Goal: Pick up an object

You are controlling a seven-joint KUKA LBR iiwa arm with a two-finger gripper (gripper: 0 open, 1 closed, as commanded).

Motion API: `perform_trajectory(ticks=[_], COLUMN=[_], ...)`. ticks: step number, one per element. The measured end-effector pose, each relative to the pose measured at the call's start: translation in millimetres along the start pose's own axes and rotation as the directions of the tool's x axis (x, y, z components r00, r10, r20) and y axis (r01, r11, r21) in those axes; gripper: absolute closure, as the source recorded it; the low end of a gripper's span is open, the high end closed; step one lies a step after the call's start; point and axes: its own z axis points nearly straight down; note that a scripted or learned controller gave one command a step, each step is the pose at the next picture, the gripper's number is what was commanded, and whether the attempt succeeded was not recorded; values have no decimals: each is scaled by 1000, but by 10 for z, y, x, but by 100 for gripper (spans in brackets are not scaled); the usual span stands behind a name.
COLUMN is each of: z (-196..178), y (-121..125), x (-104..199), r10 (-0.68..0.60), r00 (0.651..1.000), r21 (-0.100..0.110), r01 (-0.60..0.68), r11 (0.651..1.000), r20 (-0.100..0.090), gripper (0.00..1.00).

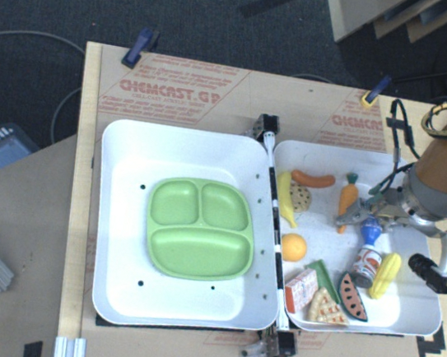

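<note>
- Hovering over the right-hand shallow white bin (410,322), the grey arm's two-finger gripper (370,218) hangs just above a small blue-capped object (371,233), which looks the likeliest pick.
- How wide the claw stands, and whether it has hold of anything, I cannot tell; the wrist and a tangle of dark cables hide that part.
- Crowding is the main risk: a red-and-white tin can (367,262) lies just at 6 o'clock of the blue piece, and a yellow toy corn cob (386,275) touches the can at its 4 o'clock, so a descent slightly off line could land on the can and push the whole cluster aside.
- An orange toy carrot (347,198) sits near the claw at 9 o'clock; a wide approach could clip it.
- The blue piece looks small and rounded, so I judge it may squirt out sideways if pinched off centre.
- Relative to the claw, the blue object lies directly beneath, a touch toward 6 o'clock, and seems not yet lifted.
- Well apart at 7 o'clock lie a watermelon slice (353,296) and a pizza wedge (323,305); a green divided plate (199,230) rests in the left bin (128,151).
</note>
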Motion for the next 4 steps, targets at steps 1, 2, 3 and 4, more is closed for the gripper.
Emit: perform_trajectory(ticks=[1, 2, 3, 4], z=[3, -1, 6, -232], y=[-379, 125, -959, -180], x=[229, 674, 231, -63], r10=[1, -1, 2, 1], r00=[1000, 1000, 1000, 1000], r21=[1, -3, 1, -3], r01=[-1, 1, -2, -1], r11=[1000, 1000, 1000, 1000], r20=[-1, 1, 1, 2], gripper=[0, 0, 0, 0])
